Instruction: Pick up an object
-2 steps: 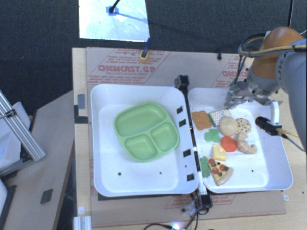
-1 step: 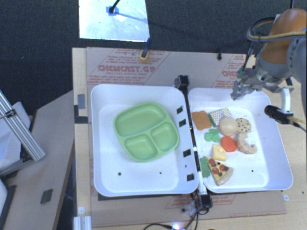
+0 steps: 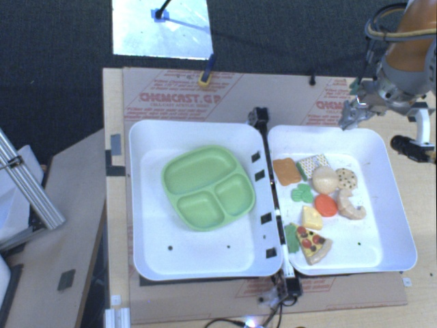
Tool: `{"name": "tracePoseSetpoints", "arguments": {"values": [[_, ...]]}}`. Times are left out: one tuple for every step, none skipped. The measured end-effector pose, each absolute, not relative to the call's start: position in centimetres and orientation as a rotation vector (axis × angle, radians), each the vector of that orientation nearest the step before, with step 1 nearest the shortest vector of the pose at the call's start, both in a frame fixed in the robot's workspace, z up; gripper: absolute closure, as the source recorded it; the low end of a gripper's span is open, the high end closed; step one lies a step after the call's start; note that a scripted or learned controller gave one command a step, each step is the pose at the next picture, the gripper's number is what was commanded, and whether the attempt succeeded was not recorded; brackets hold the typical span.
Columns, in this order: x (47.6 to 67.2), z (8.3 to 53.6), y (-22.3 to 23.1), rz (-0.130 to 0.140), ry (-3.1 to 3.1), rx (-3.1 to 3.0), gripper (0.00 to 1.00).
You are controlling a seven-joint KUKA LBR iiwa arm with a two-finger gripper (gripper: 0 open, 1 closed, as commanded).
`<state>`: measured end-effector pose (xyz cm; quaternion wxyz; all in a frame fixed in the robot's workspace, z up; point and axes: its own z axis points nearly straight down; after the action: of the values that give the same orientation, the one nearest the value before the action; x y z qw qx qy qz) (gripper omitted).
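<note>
Several toy foods lie in the right bin: a brown toast, a checkered piece, a pale bun, a cookie, a green leafy piece, a red tomato, a beige curved pastry, a yellow cheese wedge and a pizza slice. My gripper hangs over the far rim of the right bin, behind and to the right of the food pile. Nothing shows in its grasp.
The left bin holds a green divided plate. A black-clipped divider runs between the bins. A small yellow and blue object lies on the cardboard behind the bins.
</note>
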<state>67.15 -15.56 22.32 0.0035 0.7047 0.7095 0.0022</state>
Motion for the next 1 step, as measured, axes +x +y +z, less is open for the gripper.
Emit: {"name": "tracePoseSetpoints", "arguments": {"values": [[62.26, 23.37, -12.88, 0.0, 2.225, 2.219, 1.0]]}}
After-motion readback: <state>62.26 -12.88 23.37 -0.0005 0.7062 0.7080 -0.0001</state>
